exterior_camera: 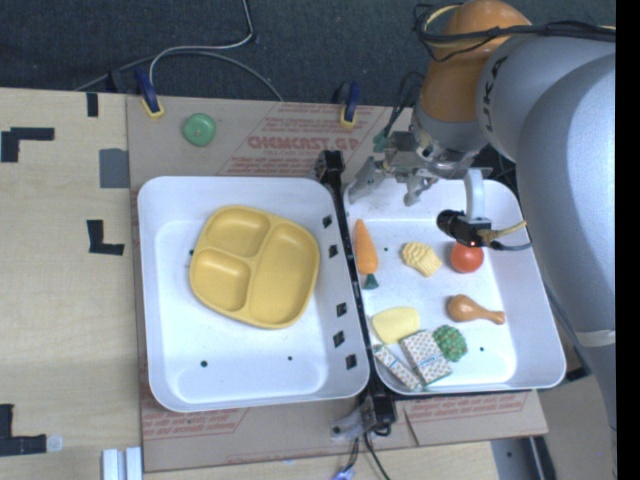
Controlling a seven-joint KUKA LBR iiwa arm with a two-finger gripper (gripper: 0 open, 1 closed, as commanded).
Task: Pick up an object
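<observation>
The likeliest failure is judged to be a grasp that closes on nothing. The gripper [420,173] is seen at the far rim of the right bin [530,298], apart from every toy in it, so a descent from this spot would meet bare floor or the bin wall. A strike on the divider between the bins is also to be feared, since the carrot [365,248] lies just beside that wall and leaves little room on that side. Among the near items a double pick or a slip could be caused by crowding: the broccoli [450,343] touches the packet [425,356], and the yellow wedge [395,323] lies just beside them. The tomato [466,258] is round and could be squeezed out sideways. The drumstick [475,311] and the corn [422,258] lie more freely and are judged the safer targets.

Whether the gripper is spread or pressed together cannot be told, as its tip is lost among wrist parts and cable. Nothing is seen to be held by it, and no toy is touched. The plate [255,266] is left alone in the left bin [170,368]
</observation>
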